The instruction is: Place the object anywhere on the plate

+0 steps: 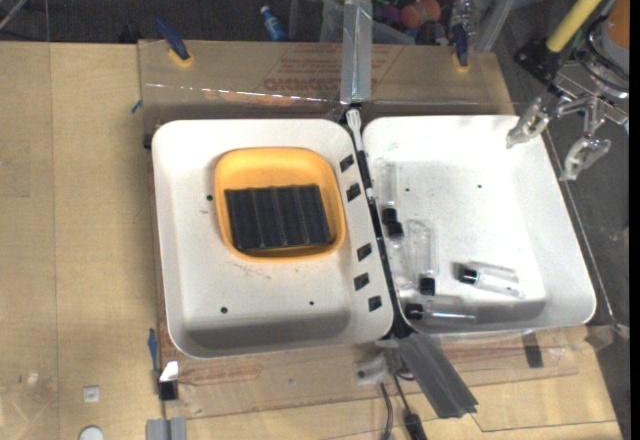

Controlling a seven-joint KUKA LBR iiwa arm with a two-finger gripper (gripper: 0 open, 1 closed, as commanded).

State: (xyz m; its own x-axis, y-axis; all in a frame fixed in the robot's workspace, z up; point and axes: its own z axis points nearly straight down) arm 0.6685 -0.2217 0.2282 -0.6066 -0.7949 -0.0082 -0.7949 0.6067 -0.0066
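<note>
In the left bin point(190, 228) I see a ribbed dark block point(277, 218) on the rounded orange plate point(228, 173). Right of the bins, the metal gripper point(556, 140) hangs spread, pinching nothing.

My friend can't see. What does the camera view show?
A dark ridged block lies on an orange plate in the left bin. Small clear tubes lie in the right bin, and the gripper hangs over its far right corner.

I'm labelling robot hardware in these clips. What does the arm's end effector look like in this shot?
The end effector at the right bin's far corner is bare silvery metal: thin, pale fingers on a skeletal linkage of slim rods. It carries no visible markings.
</note>
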